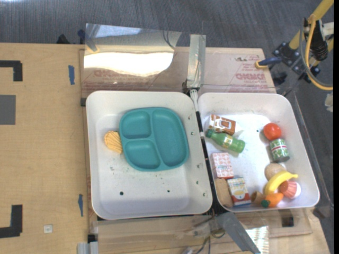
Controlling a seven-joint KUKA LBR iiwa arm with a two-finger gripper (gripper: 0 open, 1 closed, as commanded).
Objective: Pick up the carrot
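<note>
The carrot (pixel 273 199) is a small orange piece with a bit of green at one end. It lies on the floor of the right bin (pixel 249 109), against the bin's front wall near the front right corner. It is wedged between a small juice carton (pixel 239 190) on its left and a yellow banana (pixel 279 181) just behind it. A pink and white round item (pixel 292 190) touches it on the right.
The right bin also holds a green bottle (pixel 226 141), a brown carton (pixel 221 124), a red tomato (pixel 272 131), a green can (pixel 279 150), a pink box (pixel 222 165) and a beige egg-shaped item (pixel 273 169). In the left bin (pixel 153 205) lie a teal divided plate (pixel 154 139) and a yellow shell-shaped item (pixel 112 141).
</note>
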